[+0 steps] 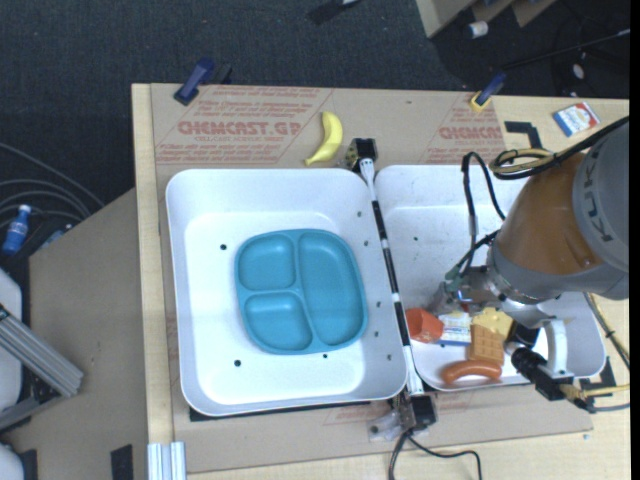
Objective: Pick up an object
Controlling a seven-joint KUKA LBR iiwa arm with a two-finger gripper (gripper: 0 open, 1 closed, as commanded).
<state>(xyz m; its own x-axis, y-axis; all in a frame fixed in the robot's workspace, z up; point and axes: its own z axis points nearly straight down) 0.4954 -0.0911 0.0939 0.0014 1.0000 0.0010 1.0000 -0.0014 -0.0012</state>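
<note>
1. Camera view, layout: two white bins sit side by side on the bench. The left bin [200, 368] holds a blue divided plate [300, 290] lying flat near its middle. The right bin [420, 208] holds a cluster of small items at its near end.
2. Camera view, arm: the arm [560, 228] reaches in over the right bin and covers much of it. The gripper [468, 290] sits low, just above the cluster; whether it is wide, narrow or holding anything cannot be told.
3. Camera view, candidates: a red-orange block [424, 324], a tan waffle-like piece [487, 336] and an orange sausage shape [470, 372] lie touching or just beside one another.
4. Handling, as judgement: these look like light, stiff plastic toy foods, probably smooth and liable to slip. The block offers flat opposing sides, the best hold. The sausage wants a grasp across its narrow middle.
5. Outside the bins: a yellow banana [326, 140] lies on the bench behind them
</note>
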